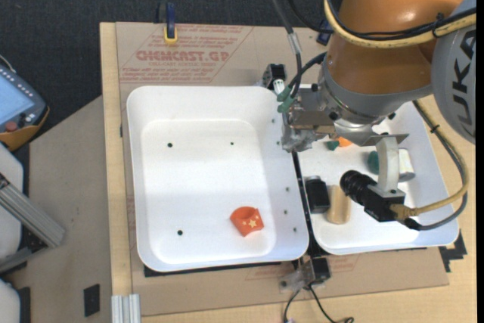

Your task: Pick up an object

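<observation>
Overhead: a KUKA arm (386, 34) reaches in from the right and hangs low over the right bin (431, 155) of 2 white bins on a cardboard-topped bench (121, 72).
Arm pose: the orange band and grey wrist crowd the upper right of the frame, bent steeply down, with the wrist housing just above the wall shared by the 2 bins.
Jaws: their state cannot be told; the wrist body screens the tool end from this camera.
Objects within reach: a tan cylinder (338, 208), a black block (317, 195), a teal piece (373, 160) and a small orange bit (344, 141) lie close together in the right bin.
Other candidate: an orange block with a star (247, 221) sits alone near the front of the left bin (151, 125), well apart from the arm.
Risk 1: the right-bin items are packed near one another, so a descent could likely nudge a neighbour or close on 2 at once.
Risk 2: the wrist works near the dividing wall, so a strike on the rim seems possible.
Risk 3: the tan cylinder may roll when touched.
</observation>
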You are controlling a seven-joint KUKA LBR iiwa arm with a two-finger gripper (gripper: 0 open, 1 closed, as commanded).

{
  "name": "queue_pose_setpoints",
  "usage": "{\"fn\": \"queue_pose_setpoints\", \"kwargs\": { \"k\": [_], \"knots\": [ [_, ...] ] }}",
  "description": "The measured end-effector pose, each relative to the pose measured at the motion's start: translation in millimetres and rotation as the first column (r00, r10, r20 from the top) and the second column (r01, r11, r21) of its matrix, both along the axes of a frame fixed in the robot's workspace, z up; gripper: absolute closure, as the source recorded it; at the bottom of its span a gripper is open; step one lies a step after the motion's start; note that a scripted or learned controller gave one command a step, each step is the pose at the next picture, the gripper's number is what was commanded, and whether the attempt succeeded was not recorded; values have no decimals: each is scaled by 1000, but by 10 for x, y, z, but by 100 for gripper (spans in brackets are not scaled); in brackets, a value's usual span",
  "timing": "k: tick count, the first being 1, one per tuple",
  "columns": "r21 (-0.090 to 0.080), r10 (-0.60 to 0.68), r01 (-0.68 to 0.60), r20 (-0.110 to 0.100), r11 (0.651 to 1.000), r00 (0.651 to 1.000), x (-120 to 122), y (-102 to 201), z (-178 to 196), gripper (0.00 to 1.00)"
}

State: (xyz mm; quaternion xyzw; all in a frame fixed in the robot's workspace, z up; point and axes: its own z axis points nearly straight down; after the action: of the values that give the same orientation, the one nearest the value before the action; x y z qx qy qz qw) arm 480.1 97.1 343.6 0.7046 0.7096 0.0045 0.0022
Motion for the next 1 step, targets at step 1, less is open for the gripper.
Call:
{"fn": "queue_pose_setpoints", "kwargs": {
  "k": [1],
  "knots": [
    [-2,-5,5,-6,1000,1000,-6,511,493,100]
  ]
}}
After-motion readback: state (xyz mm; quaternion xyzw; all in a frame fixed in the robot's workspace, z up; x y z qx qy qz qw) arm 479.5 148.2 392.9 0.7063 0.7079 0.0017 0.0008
